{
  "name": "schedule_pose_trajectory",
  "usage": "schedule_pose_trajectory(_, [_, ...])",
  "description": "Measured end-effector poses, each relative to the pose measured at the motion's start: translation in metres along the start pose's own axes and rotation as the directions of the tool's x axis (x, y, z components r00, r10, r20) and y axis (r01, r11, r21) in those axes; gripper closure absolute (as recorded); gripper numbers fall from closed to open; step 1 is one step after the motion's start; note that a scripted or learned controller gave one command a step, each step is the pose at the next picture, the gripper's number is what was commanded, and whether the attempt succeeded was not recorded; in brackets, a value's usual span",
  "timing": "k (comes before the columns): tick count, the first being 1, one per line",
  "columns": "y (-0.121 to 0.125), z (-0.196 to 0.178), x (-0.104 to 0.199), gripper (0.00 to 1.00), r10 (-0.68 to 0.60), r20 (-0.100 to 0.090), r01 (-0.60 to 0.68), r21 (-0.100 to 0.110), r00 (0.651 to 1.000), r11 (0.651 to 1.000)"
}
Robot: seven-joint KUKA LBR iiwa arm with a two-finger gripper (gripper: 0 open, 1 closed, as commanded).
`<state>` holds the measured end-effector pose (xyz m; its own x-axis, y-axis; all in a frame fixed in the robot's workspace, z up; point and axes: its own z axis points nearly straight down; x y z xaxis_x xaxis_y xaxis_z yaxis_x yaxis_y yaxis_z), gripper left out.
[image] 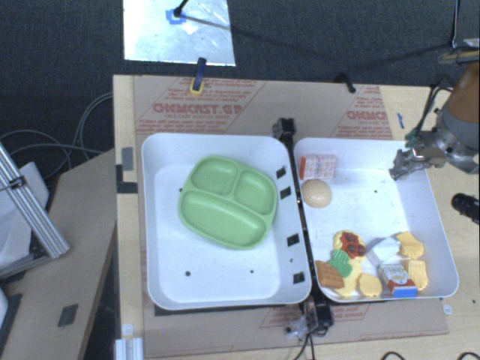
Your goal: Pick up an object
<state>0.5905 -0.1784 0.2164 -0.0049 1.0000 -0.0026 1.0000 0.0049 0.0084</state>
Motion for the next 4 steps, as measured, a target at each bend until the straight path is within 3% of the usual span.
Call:
schedule_pose_trajectory(1, [0.001, -0.009, 0.0, 1.0, 0.0, -0.002, 0.0, 0.005, 1.0, 1.0])
schedule_pose_trajectory(2, [0.016, -0.019, 0.052, 1.0, -0.005, -0.004, 0.005, 0.004, 1.0, 1.0])
schedule_pose_trajectory(3, [0.038, -0.002, 0.097, 1.0, -0.005, -0.003, 0.005, 0.005, 1.0, 1.0])
schedule_pose_trajectory(4, [0.041, -0.018, 0.116, 1.0, -0.002, -0.003, 0.002, 0.005, 1.0, 1.0])
